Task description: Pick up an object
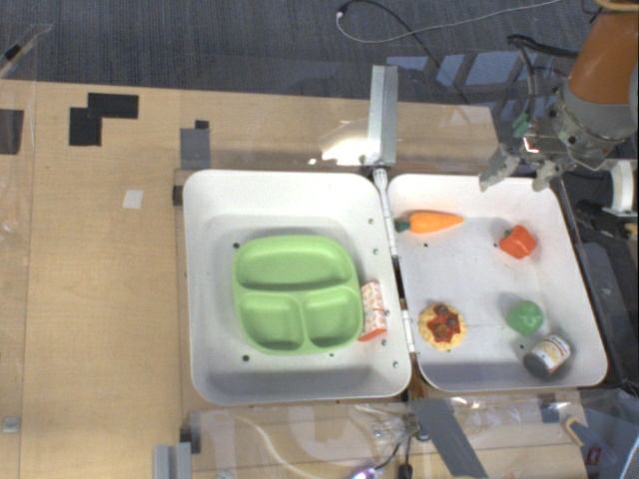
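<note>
My gripper point(519, 175) hangs over the far edge of the right bin point(479, 367), open, with nothing between its two spread fingers. Below it in that bin lie an orange carrot point(432, 223) at the far left, a small red-orange pepper-like toy point(517, 241) just below the gripper, a little pizza point(442, 325), a green round fruit point(524, 316) and a tin can point(546, 353) on its side at the near right corner.
The left bin point(210, 367) holds a green divided plate point(297, 292), with a small striped packet point(372, 309) against its right side. A metal post point(383, 113) stands at the back between the bins. Cables trail behind the bench.
</note>
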